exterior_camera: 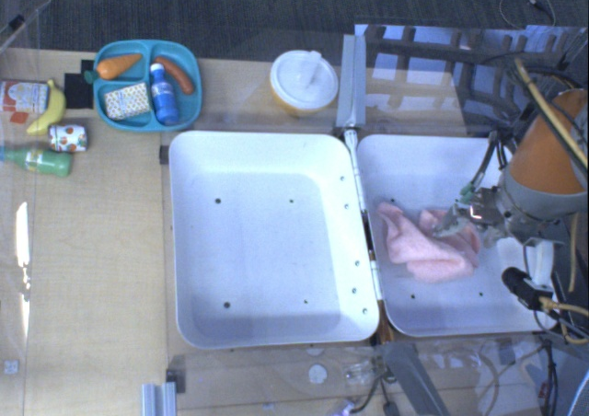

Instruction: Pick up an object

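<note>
We see the gripper (pixel 463 217) low in the right bin (pixel 414 308), at the right edge of the pink cloth (pixel 425 244) lying mid-bin, right of frame centre. We cannot tell how it is set. The left bin (pixel 262 221) sits beside it.

Fixed overhead slant onto both bins (pixel 262 143)
</note>
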Robot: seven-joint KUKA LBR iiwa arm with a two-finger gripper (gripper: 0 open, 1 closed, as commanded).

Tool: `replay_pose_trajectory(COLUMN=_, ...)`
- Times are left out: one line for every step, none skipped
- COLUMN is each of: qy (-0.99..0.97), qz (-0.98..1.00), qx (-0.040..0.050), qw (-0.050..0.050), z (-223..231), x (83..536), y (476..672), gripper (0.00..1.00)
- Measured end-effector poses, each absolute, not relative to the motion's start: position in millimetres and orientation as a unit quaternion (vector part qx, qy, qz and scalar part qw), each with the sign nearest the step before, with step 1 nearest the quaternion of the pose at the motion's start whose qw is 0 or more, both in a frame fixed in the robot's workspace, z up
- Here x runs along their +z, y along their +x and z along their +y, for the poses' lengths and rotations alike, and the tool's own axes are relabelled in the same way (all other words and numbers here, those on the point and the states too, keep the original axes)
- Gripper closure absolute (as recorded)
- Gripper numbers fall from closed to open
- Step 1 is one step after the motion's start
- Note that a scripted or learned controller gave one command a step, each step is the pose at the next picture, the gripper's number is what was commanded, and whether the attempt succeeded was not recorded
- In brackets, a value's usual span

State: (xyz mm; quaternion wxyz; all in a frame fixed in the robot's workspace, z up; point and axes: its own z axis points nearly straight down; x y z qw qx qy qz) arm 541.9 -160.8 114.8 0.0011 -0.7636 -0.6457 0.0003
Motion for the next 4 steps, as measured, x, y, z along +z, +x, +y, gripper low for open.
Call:
replay_pose_trajectory(qy=-0.73, qz=-0.684, qx=-0.0034, qw=-0.003, z=-181.8, x=88.8, y=556.0, gripper=0.0)
replay_pose_trajectory(qy=-0.684, qz=-0.729, qx=-0.0034, qw=-0.003, z=-189.5, x=88.5, y=565.8, gripper=0.0)
replay_pose_trajectory(qy=-0.683, qz=-0.73, qx=-0.0047, qw=-0.006, z=-190.0, x=99.1, y=569.1, gripper=1.0)
replay_pose_trajectory(qy=-0.716, qz=-0.699, qx=0.0002, qw=0.0, z=-205.5, x=159.2, y=535.3, gripper=1.0)
